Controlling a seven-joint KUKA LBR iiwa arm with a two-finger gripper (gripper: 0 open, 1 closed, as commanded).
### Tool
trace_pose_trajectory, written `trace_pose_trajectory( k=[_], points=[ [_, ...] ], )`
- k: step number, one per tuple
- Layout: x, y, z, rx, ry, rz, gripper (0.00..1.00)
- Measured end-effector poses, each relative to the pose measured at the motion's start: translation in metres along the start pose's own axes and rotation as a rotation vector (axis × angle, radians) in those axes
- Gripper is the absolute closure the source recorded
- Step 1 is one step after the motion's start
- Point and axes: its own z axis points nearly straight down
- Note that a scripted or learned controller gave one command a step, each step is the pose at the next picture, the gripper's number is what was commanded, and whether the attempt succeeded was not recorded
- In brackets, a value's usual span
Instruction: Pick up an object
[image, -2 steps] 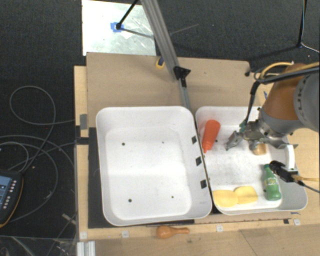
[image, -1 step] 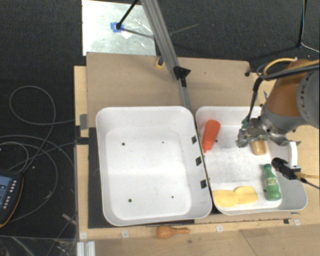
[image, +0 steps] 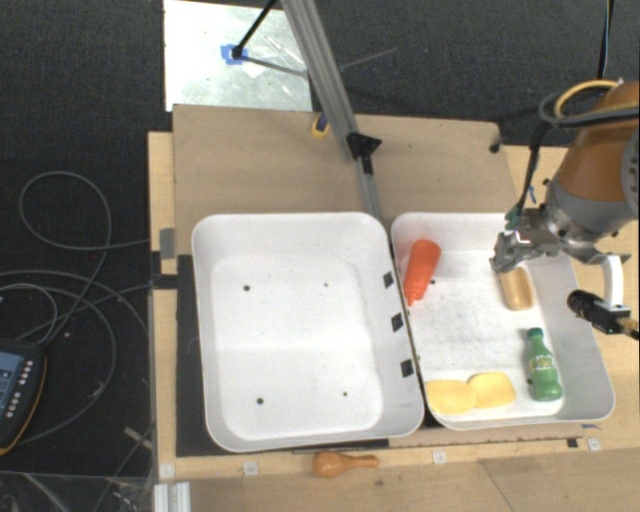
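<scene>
The right bin (image: 470, 310) holds an orange carrot (image: 420, 268) against its left wall, a tan bread-like piece (image: 517, 290) near the back right, a green bottle (image: 541, 364) at the right, and two yellow pieces (image: 470, 393) at the front. My gripper (image: 512, 256) hangs over the back right of this bin, just above and left of the tan piece. I see nothing between its fingers, and their spacing is unclear from this angle.
The left bin (image: 295, 330) sits beside the right one, joined by black clips (image: 397, 322). An orange-brown object (image: 343, 462) lies on the bench in front of the bins. A slanted metal pole (image: 335, 90) crosses the back.
</scene>
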Motion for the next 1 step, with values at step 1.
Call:
trace_pose_trajectory(
  k=[1],
  points=[
    [-0.0003,0.0016,-0.0308,0.003,0.001,-0.001,1.0]
  ],
)
